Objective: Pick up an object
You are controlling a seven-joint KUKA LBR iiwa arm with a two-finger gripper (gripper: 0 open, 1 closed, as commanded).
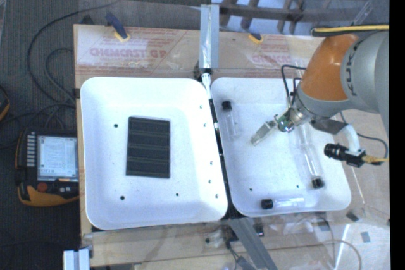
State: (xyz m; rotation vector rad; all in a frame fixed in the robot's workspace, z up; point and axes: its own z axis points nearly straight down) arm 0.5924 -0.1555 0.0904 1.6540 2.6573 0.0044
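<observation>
My gripper (261, 133) hangs over the middle of the right bin (253, 88), reaching in from the orange-banded arm (329, 76) on the right. Its silver tip points down-left and nothing shows in it. A clear tube with a black cap (227, 117) lies just left of the tip, near the bin's left wall. A longer clear tube (306, 158) lies to the right of the tip, under the wrist, its black cap toward the front. A third capped tube (283, 202) lies along the front wall. A black ribbed rectangular block (149, 147) lies flat in the left bin (101, 98).
A handheld control pendant (47, 167) lies on the floor left of the bench. A black cable plug (338, 152) sticks out below the arm over the right bin's right side. A metal post (209, 38) stands behind the gap between the bins.
</observation>
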